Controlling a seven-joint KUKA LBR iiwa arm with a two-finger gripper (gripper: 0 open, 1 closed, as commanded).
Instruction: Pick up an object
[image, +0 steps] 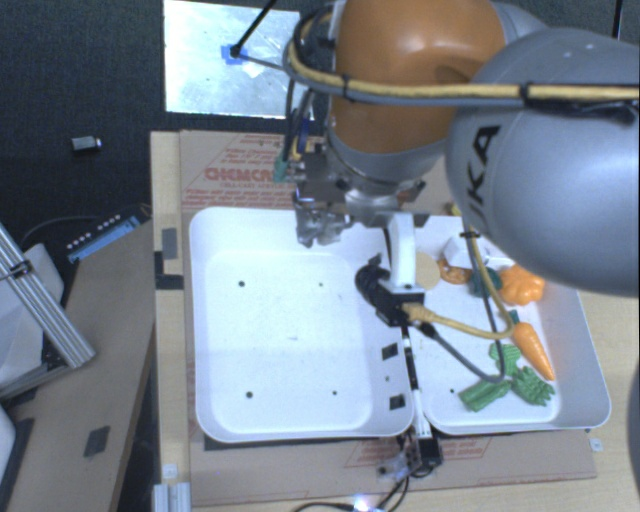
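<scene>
We read part of the maker's name on the grey arm (530, 170): the black letters "KA" run sideways along its casing. On the cardboard sheet (235, 165) beneath the bins, red print shows beyond the left bin (285, 335) and again at the near edge, but it is too blurred for us to read

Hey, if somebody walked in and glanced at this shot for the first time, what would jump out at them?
The big grey arm with its orange band crowds the upper right, reaching in over the two bins. Its gripper hangs above the far edge of the left bin. The right bin draws the eye next with its colour: an orange carrot, an orange toy and green pieces near its front.
</scene>
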